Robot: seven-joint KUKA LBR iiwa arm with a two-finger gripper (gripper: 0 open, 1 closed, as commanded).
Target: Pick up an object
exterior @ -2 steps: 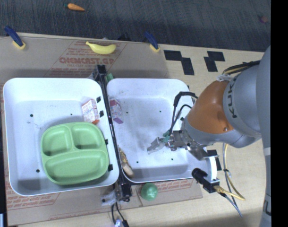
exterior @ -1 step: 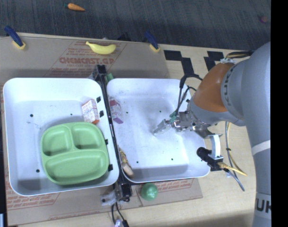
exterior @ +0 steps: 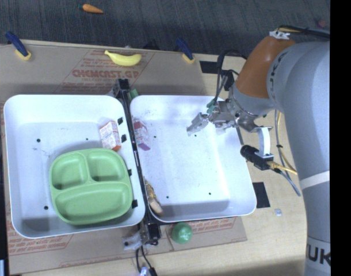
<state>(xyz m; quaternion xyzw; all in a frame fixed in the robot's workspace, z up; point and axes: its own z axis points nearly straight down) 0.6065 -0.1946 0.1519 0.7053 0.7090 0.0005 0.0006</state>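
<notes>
A: Where is the tool (exterior: pixel 197 124)?

B: Over the right bin (exterior: pixel 187 209), toward its 1 o'clock corner, at the end of the grey arm (exterior: pixel 305 96) that comes in from 3 o'clock. Its tip points toward 9 o'clock. Whether its fingers are spread or closed, I cannot tell; they are too small and pale against the white floor.

A: And things to pick?

B: A small red-and-white packet (exterior: pixel 140 132) lies at the right bin's 9 o'clock wall, well apart from the tool, straight out at the tool's 9 o'clock. Its long axis runs roughly 12 to 6. A tan object (exterior: pixel 151 199) sits at the same bin's 7 o'clock corner, touching the wall, long axis also about 12 to 6.

A: Open room?

B: The middle and 5 o'clock part of the right bin floor is bare. The left bin (exterior: pixel 26 154) is fuller: a green divided tray (exterior: pixel 90 184) fills its 5 o'clock half, and a red-and-white carton (exterior: pixel 109 134) sits just at the tray's 12 o'clock, near the dividing wall.

A: Outside the bins?

B: A yellow banana (exterior: pixel 123 57) on the cardboard at 12 o'clock, a green ball (exterior: pixel 181 232) on the bench just below the right bin's 6 o'clock rim, and an orange piece (exterior: pixel 92 8) on the dark floor beyond.
</notes>
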